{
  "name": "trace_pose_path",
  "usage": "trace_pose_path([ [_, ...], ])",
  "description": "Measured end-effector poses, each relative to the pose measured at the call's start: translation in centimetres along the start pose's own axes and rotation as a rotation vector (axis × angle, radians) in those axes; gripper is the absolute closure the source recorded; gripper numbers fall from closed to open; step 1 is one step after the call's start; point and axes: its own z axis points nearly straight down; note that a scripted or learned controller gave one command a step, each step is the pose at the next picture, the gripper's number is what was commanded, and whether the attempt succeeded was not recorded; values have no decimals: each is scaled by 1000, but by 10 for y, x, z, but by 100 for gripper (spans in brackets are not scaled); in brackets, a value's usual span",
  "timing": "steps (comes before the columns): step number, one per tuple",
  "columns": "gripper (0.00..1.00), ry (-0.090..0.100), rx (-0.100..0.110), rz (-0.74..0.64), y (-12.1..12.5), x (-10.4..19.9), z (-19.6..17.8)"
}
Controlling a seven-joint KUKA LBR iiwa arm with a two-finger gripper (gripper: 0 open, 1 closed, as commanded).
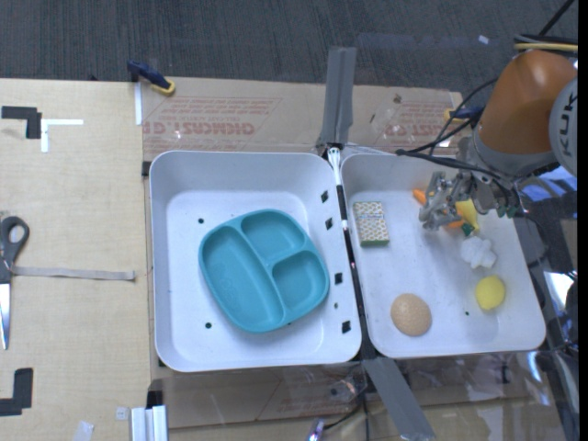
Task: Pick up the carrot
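The carrot [420, 196] lies in the right bin [441, 338] near its far side. I see only small orange bits of it: one end sticks out to the left of the gripper, and another orange bit [453, 224] shows lower right. My gripper [438, 208] is down in the bin right over the carrot, hiding its middle. The grey arm with its orange band [524, 99] reaches in from the upper right.
In the right bin are a speckled sponge [370, 223], a tan egg-shaped item [411, 313], a yellow lemon [490, 292], a white item [478, 251] and a yellow piece [468, 211] beside the gripper. A blue divided plate [264, 269] is in the left bin.
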Motion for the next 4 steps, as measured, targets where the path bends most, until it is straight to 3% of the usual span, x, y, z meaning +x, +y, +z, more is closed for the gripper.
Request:
trace_pose_path([
  [1, 100, 6, -5, -319, 20, -10, 0],
  [2, 100, 5, -5, -222, 30, -15, -75],
  [3, 100, 10, -6, -264, 8, 89, 2],
  [4, 0, 10, -6, -264, 8, 89, 2],
])
